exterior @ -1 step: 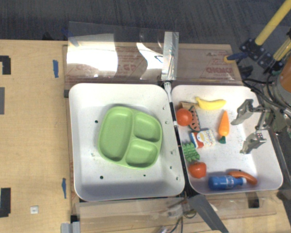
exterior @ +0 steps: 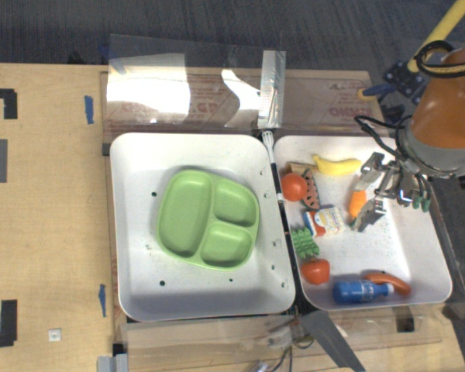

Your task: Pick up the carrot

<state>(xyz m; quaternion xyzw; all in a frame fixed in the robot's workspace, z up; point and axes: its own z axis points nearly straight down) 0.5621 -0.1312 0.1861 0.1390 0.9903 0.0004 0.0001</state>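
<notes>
I see the gripper (exterior: 370, 194) down in the right bin (exterior: 418, 277), its 2 fingers spread around the carrot (exterior: 358, 201) (just beside the milk carton (exterior: 326, 222)), not yet closed. I'd center, squeeze firmly, then lift straight.

So the light brown wooden bench (exterior: 46, 208) carries two shallow white bins side by side: the left white plastic bin (exterior: 132, 208) sits around the middle, and the right white plastic bin (exterior: 418, 246) touches it, toward the right edge. A sheet of clear shiny plastic (exterior: 186, 91) lies along the far edge behind them. Black tape marks (exterior: 4, 103) and small blue tape bits (exterior: 88, 108) sit toward the left edge.
</notes>
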